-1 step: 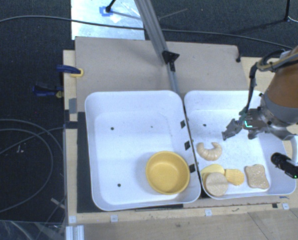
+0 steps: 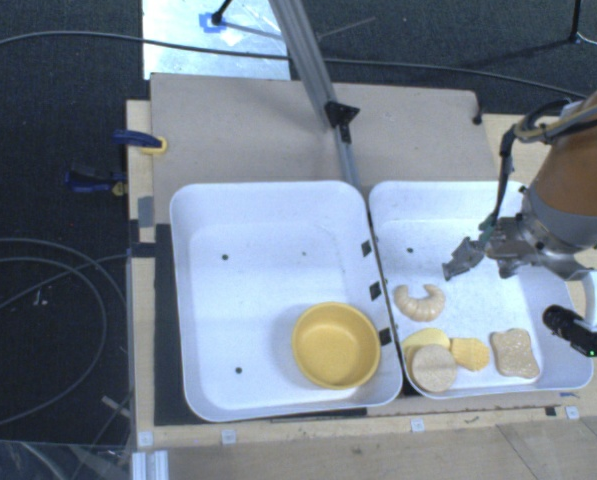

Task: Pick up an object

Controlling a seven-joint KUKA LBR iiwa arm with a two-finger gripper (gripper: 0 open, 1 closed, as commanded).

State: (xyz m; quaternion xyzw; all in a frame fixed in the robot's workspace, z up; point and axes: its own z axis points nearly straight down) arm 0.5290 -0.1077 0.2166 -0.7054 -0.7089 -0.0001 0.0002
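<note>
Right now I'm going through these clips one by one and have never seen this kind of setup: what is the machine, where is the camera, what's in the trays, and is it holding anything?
One camera looks down at a slant on a bench. The grey and orange shape at the right is a robot arm; its gripper, a two-finger claw, hangs above the right bin. I see nothing between its fingers, and cannot tell how they are set. The left bin holds a yellow bowl. The right bin holds toy foods: a pale croissant, a round cracker, a yellow chip and a slice of bread. All four lie on the bin floor.
</note>
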